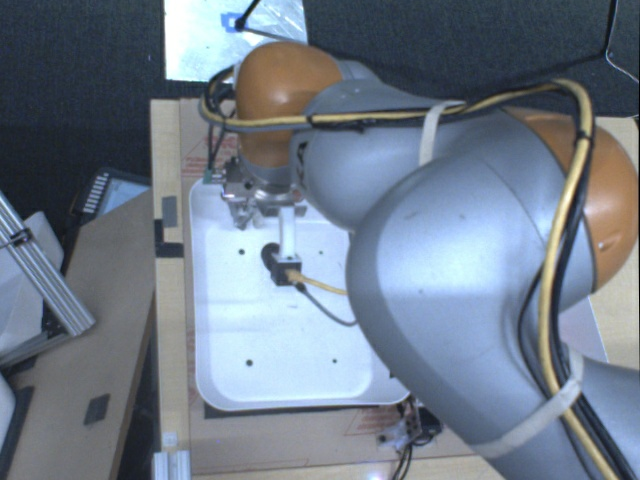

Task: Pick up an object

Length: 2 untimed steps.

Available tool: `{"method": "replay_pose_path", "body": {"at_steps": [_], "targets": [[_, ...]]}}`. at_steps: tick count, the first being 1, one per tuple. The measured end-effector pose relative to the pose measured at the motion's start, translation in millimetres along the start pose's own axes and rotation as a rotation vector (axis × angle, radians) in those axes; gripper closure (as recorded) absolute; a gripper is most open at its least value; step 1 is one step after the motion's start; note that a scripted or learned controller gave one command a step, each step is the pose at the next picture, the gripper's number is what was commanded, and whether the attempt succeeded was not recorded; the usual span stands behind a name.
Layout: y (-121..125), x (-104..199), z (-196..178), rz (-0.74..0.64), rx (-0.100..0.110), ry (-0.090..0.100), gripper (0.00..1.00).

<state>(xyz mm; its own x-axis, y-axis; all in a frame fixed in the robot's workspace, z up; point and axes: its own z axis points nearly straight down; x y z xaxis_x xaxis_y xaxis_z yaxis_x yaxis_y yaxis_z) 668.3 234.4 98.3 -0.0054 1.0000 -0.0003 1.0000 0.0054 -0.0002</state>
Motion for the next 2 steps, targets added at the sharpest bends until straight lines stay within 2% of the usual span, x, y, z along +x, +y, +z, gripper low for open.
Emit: {"method": "replay_pose_path", "body": {"at_steps": [1,2], "targets": [[-52,0,-26,0.004,0.002,0.0,1.0],[-4,-43,0,0.007,-0.004,0.001,1.0]]}}
